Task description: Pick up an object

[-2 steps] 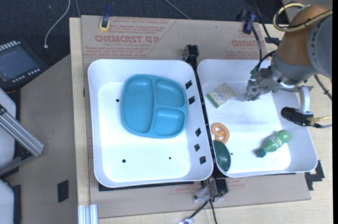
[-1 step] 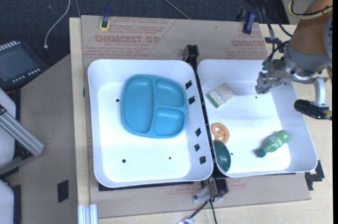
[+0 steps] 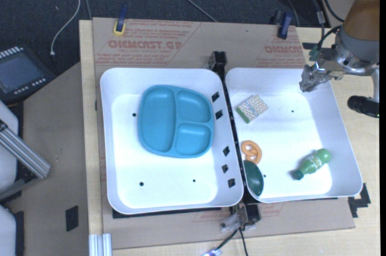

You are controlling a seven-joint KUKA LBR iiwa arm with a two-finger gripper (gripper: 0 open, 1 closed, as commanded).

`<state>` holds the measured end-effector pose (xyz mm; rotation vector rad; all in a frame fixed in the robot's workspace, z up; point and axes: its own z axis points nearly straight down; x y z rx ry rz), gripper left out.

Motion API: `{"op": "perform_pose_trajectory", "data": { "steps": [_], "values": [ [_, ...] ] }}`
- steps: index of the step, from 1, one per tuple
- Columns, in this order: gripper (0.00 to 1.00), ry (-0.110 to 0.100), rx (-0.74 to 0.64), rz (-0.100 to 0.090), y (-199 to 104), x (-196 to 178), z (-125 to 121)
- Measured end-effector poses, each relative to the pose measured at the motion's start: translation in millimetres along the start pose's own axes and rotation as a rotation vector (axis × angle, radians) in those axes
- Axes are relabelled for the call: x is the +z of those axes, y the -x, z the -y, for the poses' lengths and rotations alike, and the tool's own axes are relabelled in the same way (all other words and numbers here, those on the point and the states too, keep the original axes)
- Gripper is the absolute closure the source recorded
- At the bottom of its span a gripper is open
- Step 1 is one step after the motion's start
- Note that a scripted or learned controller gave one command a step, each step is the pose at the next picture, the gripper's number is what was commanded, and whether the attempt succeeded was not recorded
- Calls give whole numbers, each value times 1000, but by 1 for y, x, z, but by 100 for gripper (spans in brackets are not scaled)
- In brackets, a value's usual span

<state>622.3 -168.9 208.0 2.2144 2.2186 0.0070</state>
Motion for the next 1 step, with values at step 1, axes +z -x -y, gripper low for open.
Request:
{"op": "perform_pose_trajectory", "data": {
  "steps": [1],
  "values": [
    [100,-2,1,0,1,-46,3]
  ]
}}
